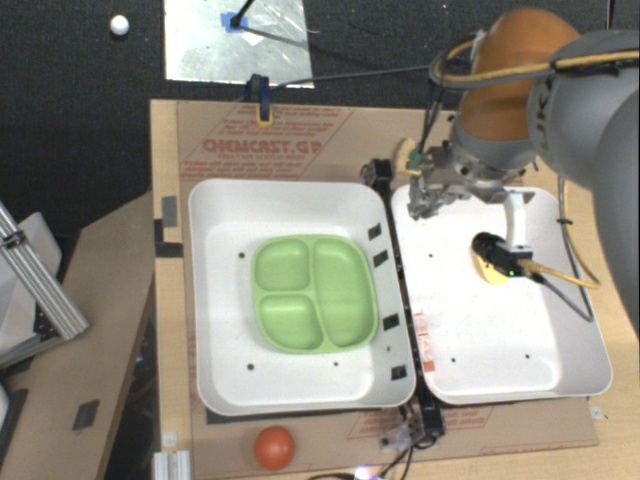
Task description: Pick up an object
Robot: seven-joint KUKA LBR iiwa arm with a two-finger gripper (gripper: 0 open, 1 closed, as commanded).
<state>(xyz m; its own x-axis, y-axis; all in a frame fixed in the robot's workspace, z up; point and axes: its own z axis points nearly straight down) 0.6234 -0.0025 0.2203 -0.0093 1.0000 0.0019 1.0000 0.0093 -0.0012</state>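
Note:
A green divided plate [315, 293] lies flat in the middle of the left bin [215, 218]. My gripper [424, 202] hangs over the far left corner of the right bin [520, 358], close to the wall between the bins, and I see nothing held in it. A small yellow object [491, 272] lies in the right bin to the right of the gripper and nearer the front, partly hidden by the robot's own black sensor.
An orange ball [274, 447] rests on the cardboard in front of the left bin, outside both bins. A blue clamp [260, 92] stands at the bench's far edge. The grey arm [590, 108] covers the right bin's far right corner.

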